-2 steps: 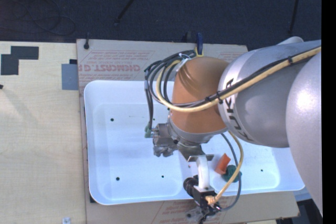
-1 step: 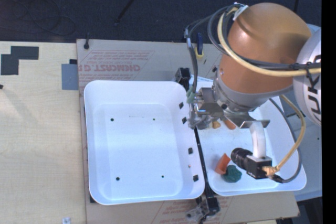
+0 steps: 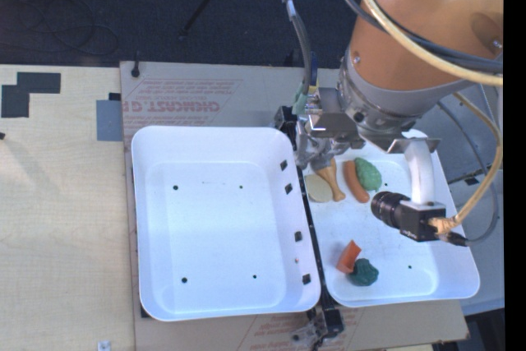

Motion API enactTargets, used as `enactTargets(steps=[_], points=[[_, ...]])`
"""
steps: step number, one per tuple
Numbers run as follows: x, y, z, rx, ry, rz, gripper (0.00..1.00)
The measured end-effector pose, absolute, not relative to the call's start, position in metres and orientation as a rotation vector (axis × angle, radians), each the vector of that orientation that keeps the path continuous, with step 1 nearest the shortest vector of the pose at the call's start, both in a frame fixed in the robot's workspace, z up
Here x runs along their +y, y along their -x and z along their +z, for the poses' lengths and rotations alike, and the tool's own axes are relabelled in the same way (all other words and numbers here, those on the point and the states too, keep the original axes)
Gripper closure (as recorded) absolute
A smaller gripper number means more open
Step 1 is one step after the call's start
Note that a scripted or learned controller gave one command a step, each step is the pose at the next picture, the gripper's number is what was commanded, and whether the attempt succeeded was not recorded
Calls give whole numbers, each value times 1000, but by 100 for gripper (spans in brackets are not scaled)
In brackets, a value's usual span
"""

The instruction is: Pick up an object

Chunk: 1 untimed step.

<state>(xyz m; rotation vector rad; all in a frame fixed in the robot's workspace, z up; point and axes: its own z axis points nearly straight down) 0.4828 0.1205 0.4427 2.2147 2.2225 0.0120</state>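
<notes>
The right white bin [image 3: 460,279] holds several small items. At its far left corner lie a beige disc [image 3: 317,191], a tan stick-shaped piece [image 3: 332,180], an orange carrot-like piece [image 3: 357,182] and a light green lump [image 3: 368,174]. Nearer the front sit a red-orange wedge [image 3: 348,256] and a dark green lump [image 3: 365,273], touching each other. My gripper [image 3: 319,150] hangs low over the bin's far left corner, just above the tan piece and the beige disc. The wrist hides most of it.
The left white bin [image 3: 156,177] sits beside the right one, and their shared walls [image 3: 306,226] run just left of the gripper. A black cylinder on a white bracket [image 3: 404,214] sticks out from the wrist over the right bin's middle. Cables loop around the arm.
</notes>
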Motion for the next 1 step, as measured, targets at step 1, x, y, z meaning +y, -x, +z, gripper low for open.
enactTargets(steps=[1], points=[[119, -497, 251, 2227, -2230, -27, 100]])
